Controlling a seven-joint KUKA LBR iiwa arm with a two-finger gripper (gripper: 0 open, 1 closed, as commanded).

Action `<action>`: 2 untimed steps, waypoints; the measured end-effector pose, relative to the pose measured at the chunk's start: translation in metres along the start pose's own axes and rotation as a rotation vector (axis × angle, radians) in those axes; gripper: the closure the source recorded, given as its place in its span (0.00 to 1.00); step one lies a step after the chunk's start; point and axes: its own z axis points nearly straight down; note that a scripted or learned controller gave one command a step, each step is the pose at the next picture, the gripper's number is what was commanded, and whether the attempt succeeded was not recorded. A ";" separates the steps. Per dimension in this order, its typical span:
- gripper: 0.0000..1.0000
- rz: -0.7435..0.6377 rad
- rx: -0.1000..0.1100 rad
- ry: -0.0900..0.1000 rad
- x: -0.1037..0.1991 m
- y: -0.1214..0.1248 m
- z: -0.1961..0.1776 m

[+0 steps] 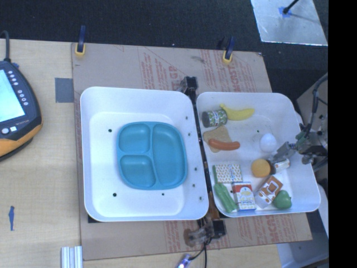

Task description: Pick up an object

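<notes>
The right bin (279, 113) holds several toy foods: a yellow banana (239, 113), a small jar (214, 117), a bread slice (215, 134), a hot dog (224, 145), a white ball (268, 142), an orange (260, 167), a checkered box (228, 172), a green cucumber (223, 197), two small cartons (244, 196) (269, 190) and a green pepper (283, 200). My gripper (283, 156) reaches in from the right and sits low over the bin, just right of the orange and below the white ball. A small pale thing lies at its tip.
The left bin (89, 149) holds a blue divided plate (152, 154). A teach pendant (14, 108) lies at the bench's far left. Blue-and-yellow clamps (81, 43) (227, 50) pin the cardboard sheet at the back.
</notes>
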 end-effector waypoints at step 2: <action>1.00 -0.006 -0.003 -0.004 0.012 0.044 0.093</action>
